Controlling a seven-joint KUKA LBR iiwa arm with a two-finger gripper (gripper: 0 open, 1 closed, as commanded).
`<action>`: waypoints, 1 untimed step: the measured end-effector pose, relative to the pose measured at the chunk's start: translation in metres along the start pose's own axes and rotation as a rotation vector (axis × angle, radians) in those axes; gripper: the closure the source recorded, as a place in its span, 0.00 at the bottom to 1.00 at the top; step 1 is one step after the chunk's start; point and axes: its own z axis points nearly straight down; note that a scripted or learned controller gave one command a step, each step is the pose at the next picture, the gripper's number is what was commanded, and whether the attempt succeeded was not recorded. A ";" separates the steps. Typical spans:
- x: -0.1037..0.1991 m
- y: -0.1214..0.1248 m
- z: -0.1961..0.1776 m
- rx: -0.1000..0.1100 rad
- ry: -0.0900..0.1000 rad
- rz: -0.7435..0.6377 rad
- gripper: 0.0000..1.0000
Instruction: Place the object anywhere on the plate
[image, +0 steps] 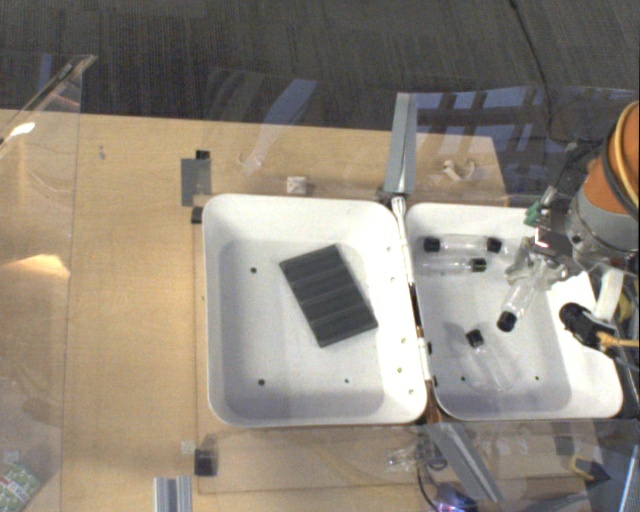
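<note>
Gripper (535, 268) sat over right bin (600, 400), near its right wall. Clear tube with black cap (514, 300) hung slanted between fingers, cap end lowest, above bin floor. More capped tubes (460, 245) lay at bin's far side; another (487, 358) lay near middle. Dark ribbed plate (328, 295) lay in left bin (230, 390), well apart.

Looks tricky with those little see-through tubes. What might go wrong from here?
1. The gripper seems to have a clear tube hanging tilted from it; a loose hold could drop it.
2. Other tubes lie close by in the right bin and could get knocked.
3. The dark plate sits in the left bin, so the tube must clear the rims between.
</note>
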 end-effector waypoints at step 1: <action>0.004 -0.017 -0.072 0.000 0.000 0.246 1.00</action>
